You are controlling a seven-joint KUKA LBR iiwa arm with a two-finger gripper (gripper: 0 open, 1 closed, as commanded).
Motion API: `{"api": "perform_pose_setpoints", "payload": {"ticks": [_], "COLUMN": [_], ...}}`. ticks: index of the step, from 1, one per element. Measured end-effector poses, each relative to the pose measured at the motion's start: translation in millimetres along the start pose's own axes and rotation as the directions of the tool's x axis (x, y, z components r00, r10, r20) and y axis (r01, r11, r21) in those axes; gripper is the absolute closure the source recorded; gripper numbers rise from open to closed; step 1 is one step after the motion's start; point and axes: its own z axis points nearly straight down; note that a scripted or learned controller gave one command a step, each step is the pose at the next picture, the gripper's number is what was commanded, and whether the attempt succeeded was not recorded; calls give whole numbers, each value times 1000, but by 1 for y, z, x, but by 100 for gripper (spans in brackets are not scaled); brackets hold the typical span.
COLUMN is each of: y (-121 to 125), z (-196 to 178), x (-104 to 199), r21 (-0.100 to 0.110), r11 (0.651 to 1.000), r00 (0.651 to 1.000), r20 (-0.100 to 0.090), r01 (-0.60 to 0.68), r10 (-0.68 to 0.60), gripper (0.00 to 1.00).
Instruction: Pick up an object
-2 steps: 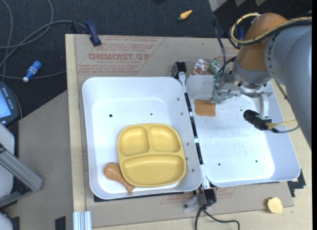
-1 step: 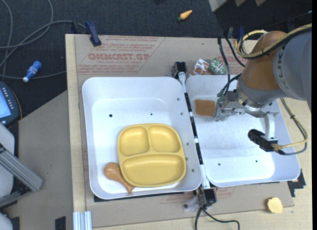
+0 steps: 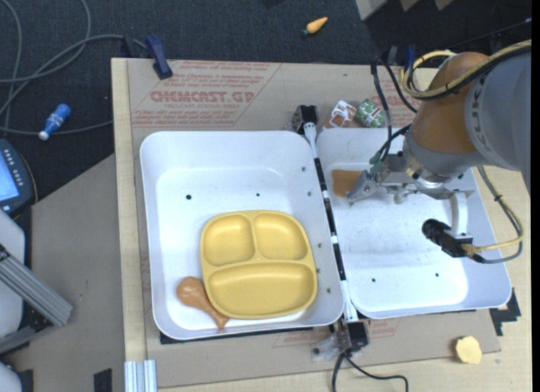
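The arm reaches in from the right over the right bin, its pincer low at that bin's far-left part, just beside a brown flat object on the bin floor; whether the pincer is apart or together cannot be told. In the left bin lies a yellow divided plate, with an orange toy drumstick touching its near-left edge.

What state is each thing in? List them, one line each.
Yellow divided plate: upright, flat in the left bin.
Orange drumstick toy: lying beside the plate's lower left edge.
Brown flat piece: lying in the right bin, beside the gripper.
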Motion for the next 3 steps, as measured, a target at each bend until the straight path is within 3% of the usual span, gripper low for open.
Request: {"api": "perform_pose_setpoints", "payload": {"ticks": [1,2,3], "y": [38,38,-40], "z": [19,8,20], "x": [-6,-6,-26], "r21": [-6,-7,7], "r11": [1000,1000,1000], "r00": [1000,1000,1000], "r20": [2,1,-1], "r01": [4,2,-4], "r10": [-4,-2,4], "gripper": [0,100,100]}}
